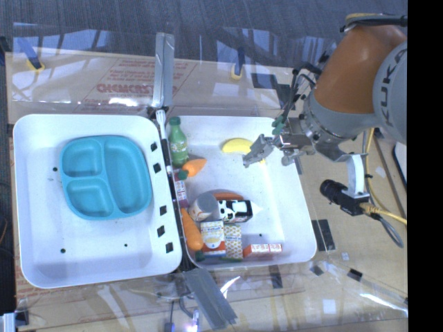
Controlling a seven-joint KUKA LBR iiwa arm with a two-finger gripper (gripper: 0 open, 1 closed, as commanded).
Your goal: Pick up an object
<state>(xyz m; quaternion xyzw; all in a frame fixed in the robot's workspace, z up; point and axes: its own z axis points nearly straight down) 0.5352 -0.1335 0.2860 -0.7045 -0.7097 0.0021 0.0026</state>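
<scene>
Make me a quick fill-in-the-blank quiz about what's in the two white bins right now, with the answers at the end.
1. The blue divided plate lies in the ____ bin as the camera sees it.
2. The green bottle stands against the ____ wall of the right bin.
3. The fruit just left of the hand is a yellow ____.
4. The divided plate has ____ compartments.

Missing words: left; left; banana; three

Glossy white plastic bins [41, 185], matt turquoise plastic tray [106, 176], smooth green plastic bottle [178, 142]
</scene>
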